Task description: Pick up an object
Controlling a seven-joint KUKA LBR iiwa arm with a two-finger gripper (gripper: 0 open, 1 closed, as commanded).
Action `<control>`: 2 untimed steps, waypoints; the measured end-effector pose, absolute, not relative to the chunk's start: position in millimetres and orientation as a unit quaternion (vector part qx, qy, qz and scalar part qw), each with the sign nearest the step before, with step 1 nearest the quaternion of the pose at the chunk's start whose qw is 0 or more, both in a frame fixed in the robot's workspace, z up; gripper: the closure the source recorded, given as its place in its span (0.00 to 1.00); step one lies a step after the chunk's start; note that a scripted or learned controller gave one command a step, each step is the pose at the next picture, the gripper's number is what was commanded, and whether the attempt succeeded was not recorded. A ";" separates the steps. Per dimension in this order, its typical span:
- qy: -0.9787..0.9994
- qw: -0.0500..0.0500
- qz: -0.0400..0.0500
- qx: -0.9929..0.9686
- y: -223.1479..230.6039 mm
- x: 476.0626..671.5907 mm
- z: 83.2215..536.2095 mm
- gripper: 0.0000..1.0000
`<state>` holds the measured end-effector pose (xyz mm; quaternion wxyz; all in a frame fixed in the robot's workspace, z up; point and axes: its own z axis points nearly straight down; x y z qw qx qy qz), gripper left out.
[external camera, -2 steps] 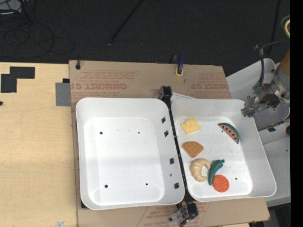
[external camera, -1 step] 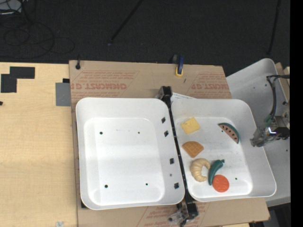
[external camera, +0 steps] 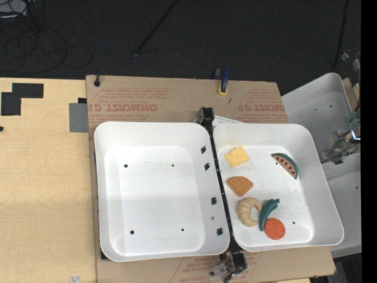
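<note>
The right bin (external camera: 318,175) holds several toy foods. A yellow cheese wedge (external camera: 237,156) lies near its back left. A watermelon slice (external camera: 285,165) with a green rind sits toward the back right. An orange waffle piece (external camera: 240,186) lies below the cheese. A tan croissant-like ring (external camera: 249,211) rests at the front, touching a dark green pepper-shaped piece (external camera: 269,211). A round orange-red piece (external camera: 274,229) lies just in front of that green piece.
The left bin (external camera: 106,158) adjoins the right one along a black clipped seam (external camera: 213,181). Both stand on a cardboard sheet (external camera: 147,102) held by a blue clamp (external camera: 223,81). A grey metal plate (external camera: 321,99) and some hardware (external camera: 344,141) stand at the right.
</note>
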<state>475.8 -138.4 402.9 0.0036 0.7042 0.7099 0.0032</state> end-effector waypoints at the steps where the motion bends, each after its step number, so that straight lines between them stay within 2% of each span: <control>1: 0.707 -0.007 -0.004 0.707 -127.7 473.7 223.5 1.00; 2: 0.709 0.002 0.002 0.705 -71.6 478.4 334.8 1.00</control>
